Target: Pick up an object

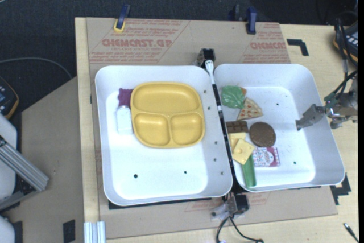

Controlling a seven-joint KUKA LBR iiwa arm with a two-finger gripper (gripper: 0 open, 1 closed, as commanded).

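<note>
Approach step: gripper (304, 119) at right bin (318, 173) rim, grip state unclear, holds nothing; next reach left to cookie (262, 134)

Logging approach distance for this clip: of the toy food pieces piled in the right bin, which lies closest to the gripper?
The round brown cookie. It sits furthest right in the pile, toward the gripper; the pizza slice and green leaf lie further left.
</note>
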